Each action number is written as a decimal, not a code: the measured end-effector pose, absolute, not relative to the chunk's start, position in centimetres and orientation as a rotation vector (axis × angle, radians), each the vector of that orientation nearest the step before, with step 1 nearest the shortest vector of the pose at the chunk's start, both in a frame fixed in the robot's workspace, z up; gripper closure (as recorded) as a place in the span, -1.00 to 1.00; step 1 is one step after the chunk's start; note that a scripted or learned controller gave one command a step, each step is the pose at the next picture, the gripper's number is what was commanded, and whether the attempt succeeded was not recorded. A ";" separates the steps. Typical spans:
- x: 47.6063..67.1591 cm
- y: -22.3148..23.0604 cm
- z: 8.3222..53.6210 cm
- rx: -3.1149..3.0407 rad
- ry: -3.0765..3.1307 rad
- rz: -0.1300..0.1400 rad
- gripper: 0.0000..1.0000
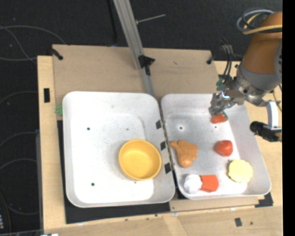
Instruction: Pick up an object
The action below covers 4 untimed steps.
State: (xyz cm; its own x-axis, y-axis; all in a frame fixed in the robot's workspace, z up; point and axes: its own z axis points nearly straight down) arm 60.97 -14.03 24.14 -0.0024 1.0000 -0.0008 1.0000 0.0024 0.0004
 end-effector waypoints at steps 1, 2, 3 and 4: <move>62.3 -9.2 25.0 2.213 2.229 0.004 1.00; 62.0 -3.7 24.6 2.214 2.230 0.002 1.00; 63.4 1.8 25.4 2.212 2.231 0.005 1.00; 64.2 6.8 25.7 2.213 2.230 0.004 1.00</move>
